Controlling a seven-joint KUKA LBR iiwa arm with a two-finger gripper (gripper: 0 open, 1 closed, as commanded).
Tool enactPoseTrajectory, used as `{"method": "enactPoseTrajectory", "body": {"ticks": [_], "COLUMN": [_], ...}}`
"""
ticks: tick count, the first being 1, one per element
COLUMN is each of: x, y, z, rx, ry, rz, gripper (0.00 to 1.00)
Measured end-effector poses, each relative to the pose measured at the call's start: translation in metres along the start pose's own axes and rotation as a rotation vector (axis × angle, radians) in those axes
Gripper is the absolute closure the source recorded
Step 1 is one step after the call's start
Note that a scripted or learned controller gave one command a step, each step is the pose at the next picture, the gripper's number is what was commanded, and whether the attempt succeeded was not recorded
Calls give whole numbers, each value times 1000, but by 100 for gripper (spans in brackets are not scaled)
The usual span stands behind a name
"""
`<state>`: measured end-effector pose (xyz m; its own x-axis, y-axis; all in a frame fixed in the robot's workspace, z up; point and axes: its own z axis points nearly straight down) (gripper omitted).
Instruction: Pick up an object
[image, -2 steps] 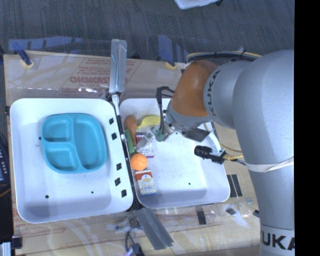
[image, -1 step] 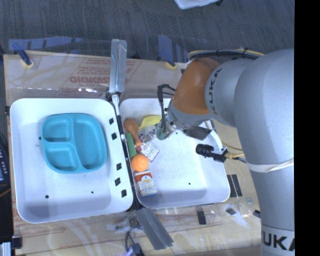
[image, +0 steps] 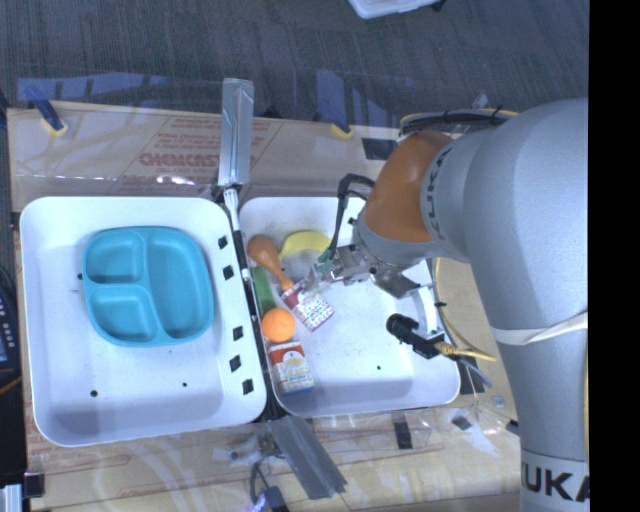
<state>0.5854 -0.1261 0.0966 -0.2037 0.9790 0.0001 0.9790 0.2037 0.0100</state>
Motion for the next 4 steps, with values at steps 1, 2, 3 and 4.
{"method": "enactPoseTrajectory", "body": {"ticks": [1, 2, 3, 4], "x": [-3, 30, 76, -10], "y": [-1, -27, -44, 8], "z": [0, 0, -93, 7], "rx": [1, 4, 14, 12], "ry": [-4, -3, 3, 1], "rz": [3, -87, -194, -85], "gripper": [0, 0, 0, 0]}}
